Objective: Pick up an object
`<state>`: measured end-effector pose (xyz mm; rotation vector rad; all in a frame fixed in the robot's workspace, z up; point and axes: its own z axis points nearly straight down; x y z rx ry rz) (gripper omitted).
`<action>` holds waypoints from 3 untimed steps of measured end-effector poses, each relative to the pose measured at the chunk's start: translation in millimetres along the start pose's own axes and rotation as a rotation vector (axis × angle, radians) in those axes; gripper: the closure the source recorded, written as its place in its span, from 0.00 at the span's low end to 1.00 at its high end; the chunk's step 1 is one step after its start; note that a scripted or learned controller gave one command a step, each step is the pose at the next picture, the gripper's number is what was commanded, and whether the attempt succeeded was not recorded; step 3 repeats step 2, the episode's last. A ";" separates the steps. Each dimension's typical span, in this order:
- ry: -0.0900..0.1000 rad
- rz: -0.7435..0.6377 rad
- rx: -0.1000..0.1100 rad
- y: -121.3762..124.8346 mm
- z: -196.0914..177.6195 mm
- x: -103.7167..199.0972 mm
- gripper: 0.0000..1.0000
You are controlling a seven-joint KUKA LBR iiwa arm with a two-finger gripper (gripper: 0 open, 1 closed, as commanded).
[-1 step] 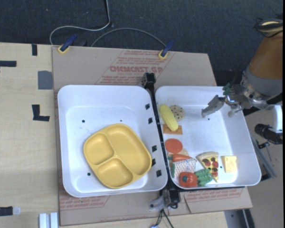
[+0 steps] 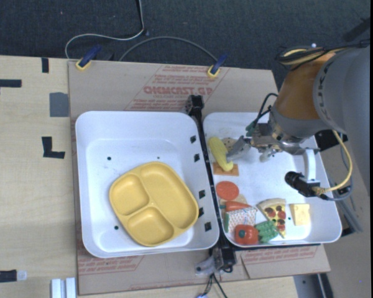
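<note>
In the right bin, the tool hovers beside the banana; its opening is unclear.

White bins: two, left bin and right bin, side by side.
Yellow divided trays: one, three compartments, in the left bin.
Toy food pieces in the right bin: about eight, clustered and partly overlapping, so the count is approximate.
Clamps on the board's far edge: two, first clamp and second clamp.
</note>
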<state>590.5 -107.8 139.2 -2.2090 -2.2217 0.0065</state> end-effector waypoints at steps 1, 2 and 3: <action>-0.006 0.003 -0.011 34.9 56.5 8.1 0.00; -0.001 0.004 0.004 32.1 44.3 7.6 1.00; -0.001 0.004 0.004 32.1 44.3 7.6 1.00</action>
